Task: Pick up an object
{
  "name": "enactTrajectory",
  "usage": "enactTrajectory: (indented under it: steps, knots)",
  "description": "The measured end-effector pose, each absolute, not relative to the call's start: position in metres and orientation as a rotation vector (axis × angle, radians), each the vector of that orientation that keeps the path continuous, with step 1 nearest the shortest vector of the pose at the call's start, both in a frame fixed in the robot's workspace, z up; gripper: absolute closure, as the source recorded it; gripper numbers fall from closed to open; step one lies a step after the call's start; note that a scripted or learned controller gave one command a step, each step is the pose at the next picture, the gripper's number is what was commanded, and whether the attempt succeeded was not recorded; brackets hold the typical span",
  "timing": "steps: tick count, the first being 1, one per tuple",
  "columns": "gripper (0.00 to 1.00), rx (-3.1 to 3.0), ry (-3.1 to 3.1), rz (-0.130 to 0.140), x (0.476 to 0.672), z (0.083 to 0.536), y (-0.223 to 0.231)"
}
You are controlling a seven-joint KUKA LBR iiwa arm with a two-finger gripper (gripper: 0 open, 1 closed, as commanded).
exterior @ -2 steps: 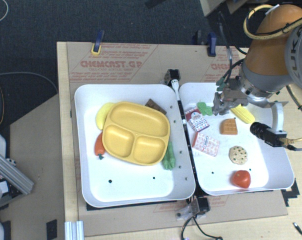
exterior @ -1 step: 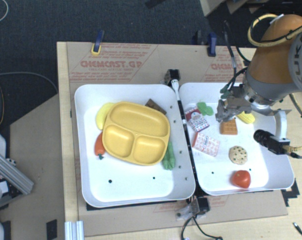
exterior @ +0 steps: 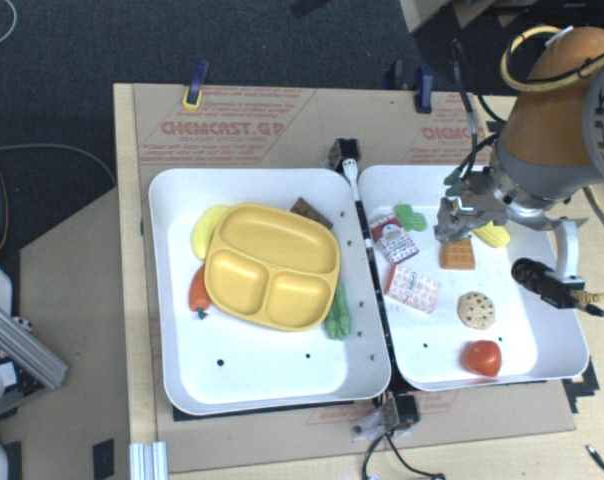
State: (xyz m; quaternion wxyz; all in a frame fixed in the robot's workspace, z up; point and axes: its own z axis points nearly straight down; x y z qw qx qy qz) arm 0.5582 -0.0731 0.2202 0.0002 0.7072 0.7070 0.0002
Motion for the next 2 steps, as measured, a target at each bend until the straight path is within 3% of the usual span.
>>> enactTrajectory:
  steps: [2]
  knots:
    - [1.0,2.219,2.221,0.002,0.5714,0.2237,-0.0736]
